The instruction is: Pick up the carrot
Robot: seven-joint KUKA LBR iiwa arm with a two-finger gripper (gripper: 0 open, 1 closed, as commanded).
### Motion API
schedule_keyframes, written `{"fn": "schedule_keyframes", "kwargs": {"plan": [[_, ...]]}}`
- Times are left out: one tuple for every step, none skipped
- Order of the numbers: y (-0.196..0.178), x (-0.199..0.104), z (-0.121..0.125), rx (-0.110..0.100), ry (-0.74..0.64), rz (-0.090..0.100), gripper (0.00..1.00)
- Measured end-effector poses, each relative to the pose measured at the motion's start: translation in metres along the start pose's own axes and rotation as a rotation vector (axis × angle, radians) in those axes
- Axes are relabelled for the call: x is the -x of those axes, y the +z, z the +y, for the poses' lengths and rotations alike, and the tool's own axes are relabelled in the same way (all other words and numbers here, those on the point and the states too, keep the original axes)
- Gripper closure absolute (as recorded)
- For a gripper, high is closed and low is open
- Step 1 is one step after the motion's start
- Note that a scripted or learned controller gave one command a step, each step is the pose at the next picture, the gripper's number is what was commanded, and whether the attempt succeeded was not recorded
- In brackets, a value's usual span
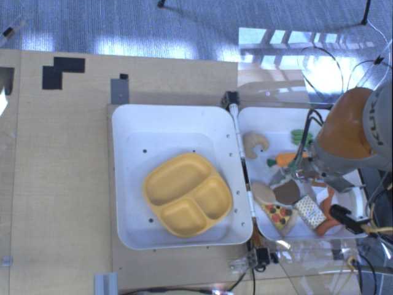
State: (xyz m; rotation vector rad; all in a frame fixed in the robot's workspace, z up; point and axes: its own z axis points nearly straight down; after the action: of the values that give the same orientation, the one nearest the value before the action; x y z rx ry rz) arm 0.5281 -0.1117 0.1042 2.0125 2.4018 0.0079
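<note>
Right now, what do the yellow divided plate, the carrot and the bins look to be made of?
The yellow plate looks like moulded plastic with a matte finish: uniform colour, rounded compartment walls, soft sheen. The carrot seems a toy, probably plastic or rubber, given its flat even orange; it is partly hidden by the arm, so I can't be sure. The bins look like smooth white plastic with faint glare.

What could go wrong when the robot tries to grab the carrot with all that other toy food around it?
The carrot lies partly under the arm, close to the croissant and a green item, so the gripper might pinch the wrong thing or knock its neighbours. The brown piece and pizza slice are crowded just below, so a small miss could close on them instead.
</note>
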Motion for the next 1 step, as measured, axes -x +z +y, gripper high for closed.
{"fn": "schedule_keyframes", "kwargs": {"plan": [[0.0174,0.0584,0.0676,0.002,0.203,-0.001,0.0]]}}
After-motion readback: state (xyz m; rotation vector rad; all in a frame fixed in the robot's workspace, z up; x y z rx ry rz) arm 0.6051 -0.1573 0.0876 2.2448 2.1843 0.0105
